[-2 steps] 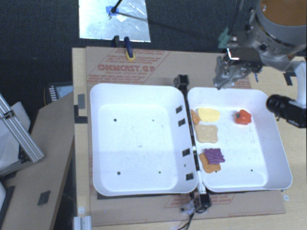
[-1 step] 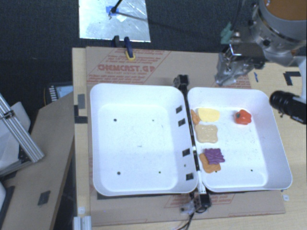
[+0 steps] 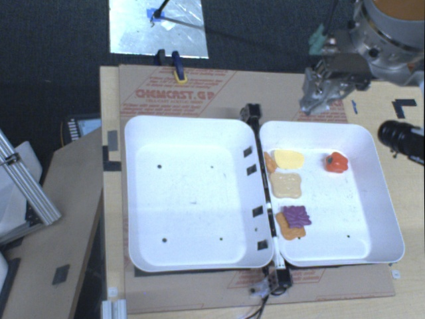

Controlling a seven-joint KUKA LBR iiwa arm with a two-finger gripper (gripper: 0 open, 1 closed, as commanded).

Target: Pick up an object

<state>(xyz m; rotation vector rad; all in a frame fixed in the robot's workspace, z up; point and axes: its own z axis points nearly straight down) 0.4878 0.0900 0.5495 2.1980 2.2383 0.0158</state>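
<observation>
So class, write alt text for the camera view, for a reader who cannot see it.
A grey robot arm's gripper hangs above the far rim of the right white bin, which holds small toy foods: a yellow piece, a beige slice, a purple cluster and a red-orange piece. The left bin sits alongside.

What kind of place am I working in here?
Likely a robot lab test bench: two white bins sit on cardboard, toy-like food pieces lie in the right bin, and the gripper hangs above its far edge.
</observation>
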